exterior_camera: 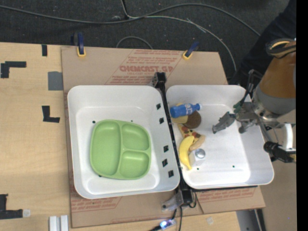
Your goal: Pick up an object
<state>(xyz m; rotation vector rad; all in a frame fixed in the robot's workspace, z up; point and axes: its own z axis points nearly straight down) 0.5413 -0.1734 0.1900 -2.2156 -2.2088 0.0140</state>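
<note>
The gripper (224,123) hangs over the middle of the right bin (240,177), its fingers spread and holding nothing. To its left the objects crowd against the divider wall: a blue bottle (184,110) lying on its side, long axis across the bin with its white cap toward the gripper, and a brown round item (193,121) just below the bottle. Further down, a banana (185,153) runs lengthwise along the wall beside a small silvery piece (199,154). Bare bin floor lies beneath and below the gripper. Beyond the divider, a green divided plate (120,149) sits in the left bin (82,100).
</note>
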